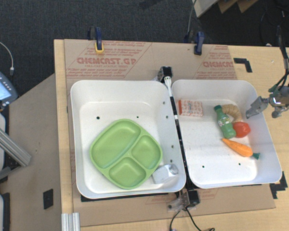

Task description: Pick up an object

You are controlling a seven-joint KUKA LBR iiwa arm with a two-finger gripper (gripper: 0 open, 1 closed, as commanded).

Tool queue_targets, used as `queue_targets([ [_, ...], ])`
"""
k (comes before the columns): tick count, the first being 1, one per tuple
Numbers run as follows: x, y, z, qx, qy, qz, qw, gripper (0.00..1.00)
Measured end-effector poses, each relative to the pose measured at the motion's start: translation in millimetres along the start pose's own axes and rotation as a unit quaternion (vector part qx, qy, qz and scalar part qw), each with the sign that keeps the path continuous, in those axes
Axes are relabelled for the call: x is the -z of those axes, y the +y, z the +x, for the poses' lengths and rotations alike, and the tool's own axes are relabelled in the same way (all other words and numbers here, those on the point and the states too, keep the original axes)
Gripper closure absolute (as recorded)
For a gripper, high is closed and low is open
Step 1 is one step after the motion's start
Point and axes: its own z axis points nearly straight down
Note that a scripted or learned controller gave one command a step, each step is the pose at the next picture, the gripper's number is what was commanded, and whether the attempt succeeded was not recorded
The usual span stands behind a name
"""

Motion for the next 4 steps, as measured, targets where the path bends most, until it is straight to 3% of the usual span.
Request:
queue_targets([
  [3, -140, -7, 21, 0.000, 0.002, 0.003, 1.0000, 0.00],
  [4, -127, -5, 20, 0.000, 0.000, 0.000, 1.0000, 1.00],
])
